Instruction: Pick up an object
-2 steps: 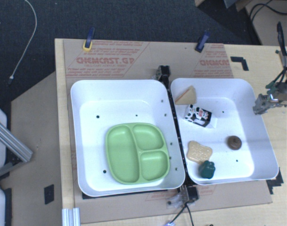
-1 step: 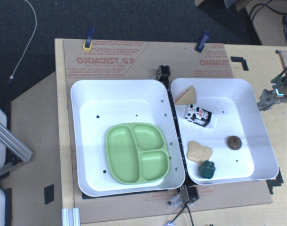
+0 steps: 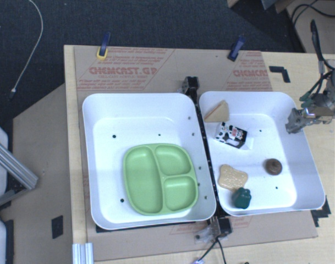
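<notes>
Over on the right bin [image 3: 299, 199] we've got all the small stuff: a tan wedge [image 3: 217, 112] at the far left corner, a black-and-white printed piece [image 3: 231, 134] just near of it, a brown round thing [image 3: 273, 166] further right, then a beige cracker-shaped bit [image 3: 232, 177] w/ a teal object [image 3: 242, 198] touching its near edge. Left bin [image 3: 95, 147] holds a green divided plate [image 3: 159, 178], three compartments. Gripper [image 3: 295, 122] sits at the right bin's far right rim, well apart from every item. We can't tell if it's open or closed, too small & blurry tbh.
</notes>
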You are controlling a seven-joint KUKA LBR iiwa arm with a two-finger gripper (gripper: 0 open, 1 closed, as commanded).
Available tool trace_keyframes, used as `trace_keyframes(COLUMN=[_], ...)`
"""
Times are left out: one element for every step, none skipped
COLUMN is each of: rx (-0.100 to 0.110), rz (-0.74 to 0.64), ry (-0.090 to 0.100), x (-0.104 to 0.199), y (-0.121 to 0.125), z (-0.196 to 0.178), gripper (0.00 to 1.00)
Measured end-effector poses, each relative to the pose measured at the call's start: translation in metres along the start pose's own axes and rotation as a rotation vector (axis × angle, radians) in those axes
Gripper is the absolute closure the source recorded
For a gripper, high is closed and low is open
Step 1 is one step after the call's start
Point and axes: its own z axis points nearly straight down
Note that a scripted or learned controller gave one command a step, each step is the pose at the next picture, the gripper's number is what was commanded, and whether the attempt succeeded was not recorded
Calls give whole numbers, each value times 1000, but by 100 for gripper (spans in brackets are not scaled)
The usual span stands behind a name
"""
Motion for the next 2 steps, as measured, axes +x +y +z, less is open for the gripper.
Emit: trace_keyframes(rx=[0, 0], rz=[-1, 3], ry=[1, -1], x=[53, 106], y=[-15, -19], z=[0, -2], gripper=[100, 100])
